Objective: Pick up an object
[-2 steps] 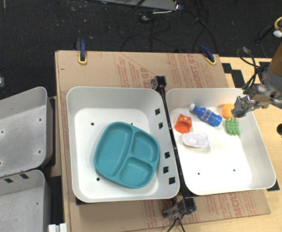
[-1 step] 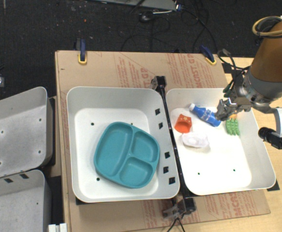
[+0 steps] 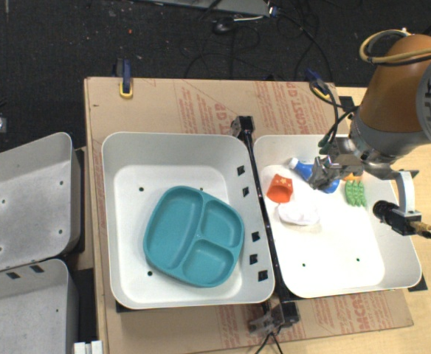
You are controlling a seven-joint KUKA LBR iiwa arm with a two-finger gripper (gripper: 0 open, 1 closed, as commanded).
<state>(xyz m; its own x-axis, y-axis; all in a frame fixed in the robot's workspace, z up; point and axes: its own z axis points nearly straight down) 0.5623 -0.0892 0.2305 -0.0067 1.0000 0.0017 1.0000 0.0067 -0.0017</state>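
Note:
My gripper [image 3: 323, 179] hangs low over the far part of the right bin [image 3: 348, 268], right on top of a blue object [image 3: 304, 169] that pokes out to its left. An orange object [image 3: 280, 188] lies just left of the gripper. A white object [image 3: 298, 213] rests in front of the orange one. A green object [image 3: 356, 193] sits to the gripper's right. The arm's orange band and grey wrist cover the bin's far right corner.
The left bin [image 3: 127, 168] holds a teal divided plate [image 3: 193, 236]. A black rail with clips [image 3: 256, 198] runs between the bins. Grey metal trays [image 3: 23, 198] stand off the bench at the left. Cables hang near the arm.

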